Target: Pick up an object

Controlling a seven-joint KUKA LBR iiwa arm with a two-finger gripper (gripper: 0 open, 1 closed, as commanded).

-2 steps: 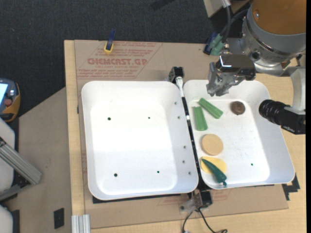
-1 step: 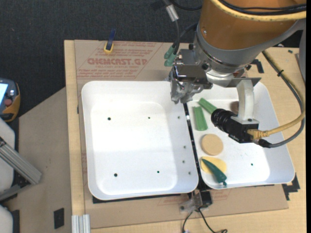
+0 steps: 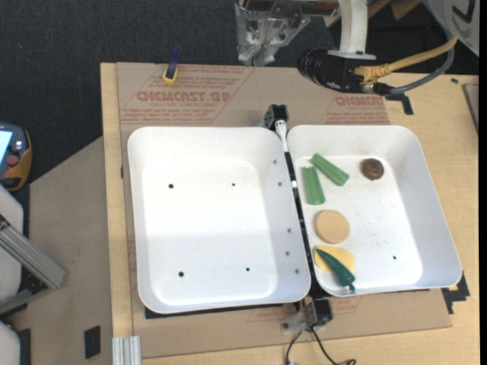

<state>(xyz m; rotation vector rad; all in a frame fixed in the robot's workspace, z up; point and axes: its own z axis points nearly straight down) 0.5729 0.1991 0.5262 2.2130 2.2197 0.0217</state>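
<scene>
Below, cardboard-topped bench (image 3: 228,97), dark floor (image 3: 68,36).

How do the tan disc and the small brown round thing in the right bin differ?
The tan disc is larger and pale; the brown piece is smaller and dark. The disc lies near the bin's middle, just above a yellow piece; the brown one sits alone toward the far edge. Both are round and lie flat.

A robotics lab: two white bins (image 3: 152,204) sit clamped on a cardboard-covered bench (image 3: 122,105) at frame centre, with cables (image 3: 415,59) and robot hardware (image 3: 335,21) along the top edge over dark carpet (image 3: 76,21).
</scene>
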